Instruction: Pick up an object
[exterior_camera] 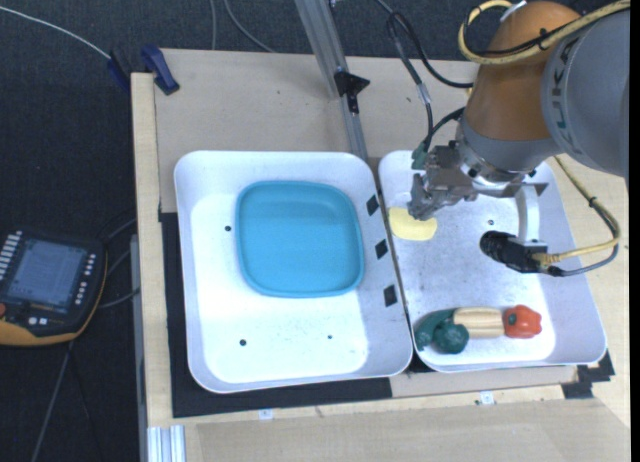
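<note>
Wooden desk (260, 90), two white bins; jaws (428, 206) down over pale yellow piece (413, 225) in right bin (570, 290), grip state unclear; no readable writing.

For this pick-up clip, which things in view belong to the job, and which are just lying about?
Job:
- pincer, low over the right bin
- pale yellow object just beneath it
- green object, tan block and red object, other candidates at the bin's near edge

Lying about:
- blue tray in the left bin
- handheld control pendant off the bench
- loose cables behind
</note>
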Tool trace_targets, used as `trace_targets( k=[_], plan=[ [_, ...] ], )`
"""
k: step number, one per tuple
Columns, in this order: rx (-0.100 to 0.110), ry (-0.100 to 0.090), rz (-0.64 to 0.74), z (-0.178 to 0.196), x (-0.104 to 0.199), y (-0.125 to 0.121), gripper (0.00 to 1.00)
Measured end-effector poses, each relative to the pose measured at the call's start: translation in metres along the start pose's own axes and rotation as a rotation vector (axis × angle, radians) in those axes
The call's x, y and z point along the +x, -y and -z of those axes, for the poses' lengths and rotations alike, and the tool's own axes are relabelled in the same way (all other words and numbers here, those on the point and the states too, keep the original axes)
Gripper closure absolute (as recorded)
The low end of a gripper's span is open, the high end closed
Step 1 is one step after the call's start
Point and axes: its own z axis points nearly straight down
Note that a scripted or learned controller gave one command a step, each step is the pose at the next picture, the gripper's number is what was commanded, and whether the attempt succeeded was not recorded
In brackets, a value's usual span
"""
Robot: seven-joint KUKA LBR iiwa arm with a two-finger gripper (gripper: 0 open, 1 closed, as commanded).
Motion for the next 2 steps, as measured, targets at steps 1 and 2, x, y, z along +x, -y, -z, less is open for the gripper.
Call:
trace_targets(
  k=[1,2],
  plan=[
    [0.0,0.0,0.001,0.018,0.046,0.016,1.0],
    [0.002,0.0,0.001,0.01,0.096,0.033,1.0]
  ],
)
